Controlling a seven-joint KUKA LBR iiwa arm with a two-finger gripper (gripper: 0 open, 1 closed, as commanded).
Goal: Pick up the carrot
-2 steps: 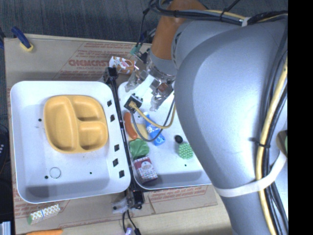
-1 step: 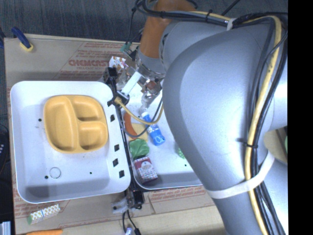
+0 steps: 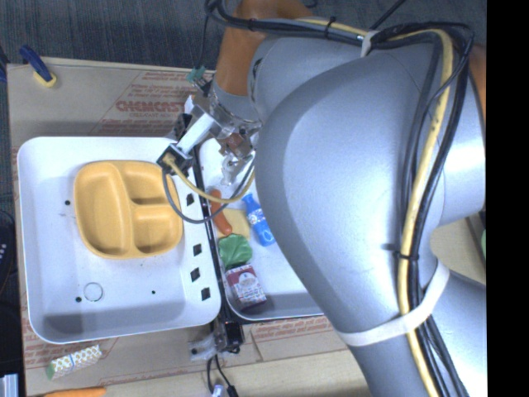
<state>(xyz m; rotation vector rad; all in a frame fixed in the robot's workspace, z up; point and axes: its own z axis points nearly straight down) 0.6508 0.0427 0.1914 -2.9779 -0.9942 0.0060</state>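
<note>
The carrot (image 3: 220,216) is lying in the right bin (image 3: 281,304) by its left wall, beside a blue item (image 3: 258,223). It is probably light, stiff and smooth; gripping mid-length seems best. The gripper (image 3: 234,165) is hovering just above; its opening cannot be told.

— Where does the camera sit?

— Fixed above the surface (image 3: 124,89), looking down at a slant on both bins.

— How near?

— Near enough that the left bin (image 3: 41,304) spans a third of the frame. The grey arm (image 3: 355,188), entering from the right, looms close to the lens and covers most of the right bin (image 3: 281,306).
</note>
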